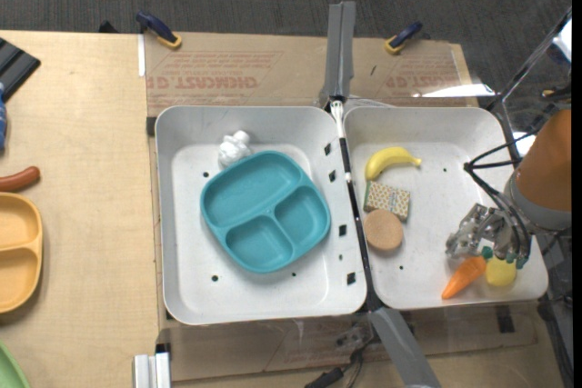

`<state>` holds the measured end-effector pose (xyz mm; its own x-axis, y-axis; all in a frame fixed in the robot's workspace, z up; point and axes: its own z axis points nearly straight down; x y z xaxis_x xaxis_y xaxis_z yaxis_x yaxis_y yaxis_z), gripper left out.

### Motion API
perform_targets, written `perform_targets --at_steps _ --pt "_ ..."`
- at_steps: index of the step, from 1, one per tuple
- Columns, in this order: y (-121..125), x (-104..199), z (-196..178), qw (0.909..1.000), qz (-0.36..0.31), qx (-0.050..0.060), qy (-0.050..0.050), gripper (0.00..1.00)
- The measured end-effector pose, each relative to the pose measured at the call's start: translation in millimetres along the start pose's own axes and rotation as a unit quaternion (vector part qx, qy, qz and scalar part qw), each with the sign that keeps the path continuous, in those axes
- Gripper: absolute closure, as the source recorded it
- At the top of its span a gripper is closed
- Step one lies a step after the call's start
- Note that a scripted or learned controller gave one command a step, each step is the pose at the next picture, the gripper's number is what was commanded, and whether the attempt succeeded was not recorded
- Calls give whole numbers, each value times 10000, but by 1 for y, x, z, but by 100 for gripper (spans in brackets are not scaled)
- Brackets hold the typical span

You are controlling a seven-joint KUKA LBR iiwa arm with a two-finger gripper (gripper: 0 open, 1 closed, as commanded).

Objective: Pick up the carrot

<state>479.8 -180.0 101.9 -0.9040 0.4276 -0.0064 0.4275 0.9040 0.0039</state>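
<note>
Mirrored red print — apparently "CHEMCAST GP" — is showing on the cardboard (218, 68). The carrot (463, 277) is lying in the right bin (436, 134), near its front right corner, tip pointing front-left — gripper (480, 236) hovering just above, finger state unclear.

1 fixed camera looks down at a slant on 2 white bins (173, 223).

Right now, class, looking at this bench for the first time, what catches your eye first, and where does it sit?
The teal three-compartment plastic plate stands out, lying in the left white bin. In the right white bin, the small orange carrot lies near the front right corner, with the robot's gripper just above it. A yellow banana lies toward the back of that bin.
</note>
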Motion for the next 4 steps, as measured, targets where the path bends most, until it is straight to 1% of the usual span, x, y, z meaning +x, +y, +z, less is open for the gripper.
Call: perform_targets --at_steps 1,2,3,4 --pt "0 0 0 10000 -2 1 2 0" --pt "0 -2 -10 10000 13 -11 -18 100" --pt "41 21 10 9996 276 14 29 100" --pt "68 33 -74 9800 -1990 5 18 100"
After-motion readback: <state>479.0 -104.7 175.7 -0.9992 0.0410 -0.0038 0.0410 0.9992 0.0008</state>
